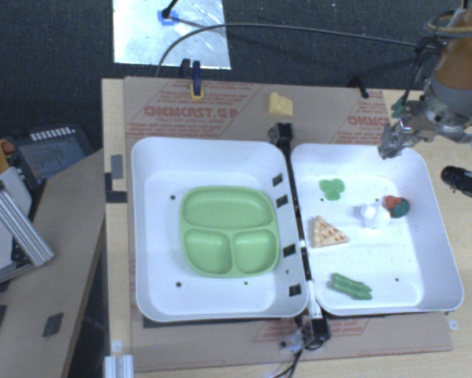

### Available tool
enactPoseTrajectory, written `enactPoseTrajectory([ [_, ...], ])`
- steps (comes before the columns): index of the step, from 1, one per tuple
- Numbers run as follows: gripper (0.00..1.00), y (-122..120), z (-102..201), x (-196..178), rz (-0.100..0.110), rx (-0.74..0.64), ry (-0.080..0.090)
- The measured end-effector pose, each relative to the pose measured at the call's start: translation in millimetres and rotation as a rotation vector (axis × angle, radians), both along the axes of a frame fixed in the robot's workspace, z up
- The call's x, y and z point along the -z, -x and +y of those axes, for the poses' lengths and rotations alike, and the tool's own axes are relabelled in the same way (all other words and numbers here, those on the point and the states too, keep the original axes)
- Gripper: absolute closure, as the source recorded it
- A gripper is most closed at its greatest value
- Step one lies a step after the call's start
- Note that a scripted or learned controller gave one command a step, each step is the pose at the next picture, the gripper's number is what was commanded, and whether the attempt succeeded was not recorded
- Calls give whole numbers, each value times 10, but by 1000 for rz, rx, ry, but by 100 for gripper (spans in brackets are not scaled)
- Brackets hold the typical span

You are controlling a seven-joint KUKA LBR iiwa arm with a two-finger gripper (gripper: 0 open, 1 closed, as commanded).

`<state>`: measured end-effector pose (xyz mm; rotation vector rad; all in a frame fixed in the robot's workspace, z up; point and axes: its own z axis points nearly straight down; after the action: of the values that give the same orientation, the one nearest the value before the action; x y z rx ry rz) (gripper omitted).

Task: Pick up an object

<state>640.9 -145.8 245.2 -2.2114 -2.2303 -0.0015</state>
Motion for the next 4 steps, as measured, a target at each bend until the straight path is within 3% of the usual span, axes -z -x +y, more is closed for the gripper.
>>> enactPoseTrajectory([
  [3,100,310,1559,-120,0,-1,0],
  [4,100,510,1996,30,2,0,0],
])
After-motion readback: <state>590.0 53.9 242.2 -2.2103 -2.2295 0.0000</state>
